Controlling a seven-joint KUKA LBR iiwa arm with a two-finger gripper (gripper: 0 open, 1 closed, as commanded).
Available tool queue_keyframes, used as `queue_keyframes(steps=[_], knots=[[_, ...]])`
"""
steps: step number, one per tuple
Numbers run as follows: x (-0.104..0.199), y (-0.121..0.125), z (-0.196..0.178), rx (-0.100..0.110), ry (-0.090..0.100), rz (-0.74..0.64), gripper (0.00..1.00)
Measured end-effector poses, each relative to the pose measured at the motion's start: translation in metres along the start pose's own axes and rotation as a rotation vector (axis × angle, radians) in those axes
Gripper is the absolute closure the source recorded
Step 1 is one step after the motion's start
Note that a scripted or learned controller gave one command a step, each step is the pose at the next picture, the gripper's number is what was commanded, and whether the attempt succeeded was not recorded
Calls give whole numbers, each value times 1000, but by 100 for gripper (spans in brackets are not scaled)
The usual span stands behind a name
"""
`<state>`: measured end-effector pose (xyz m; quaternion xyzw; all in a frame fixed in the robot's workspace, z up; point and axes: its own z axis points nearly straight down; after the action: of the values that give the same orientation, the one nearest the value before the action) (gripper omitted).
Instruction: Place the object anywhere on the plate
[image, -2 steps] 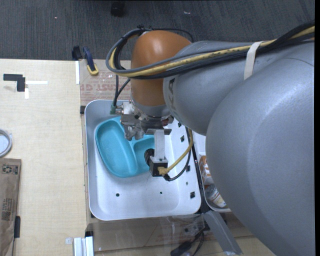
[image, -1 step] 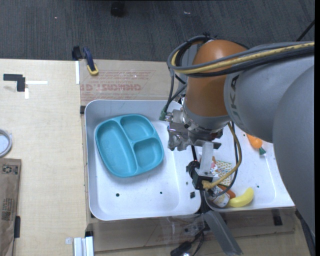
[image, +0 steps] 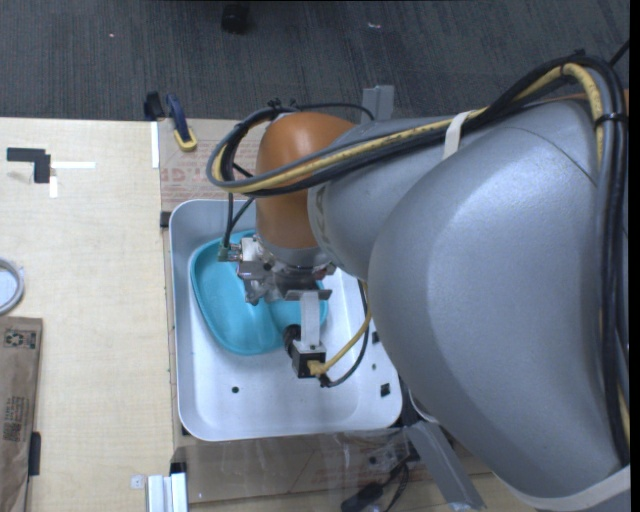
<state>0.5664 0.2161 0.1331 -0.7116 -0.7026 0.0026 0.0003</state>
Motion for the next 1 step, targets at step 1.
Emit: queue_keyframes(steps=[1], knots=[[-57,-20,-136,-3,1,-109,100]])
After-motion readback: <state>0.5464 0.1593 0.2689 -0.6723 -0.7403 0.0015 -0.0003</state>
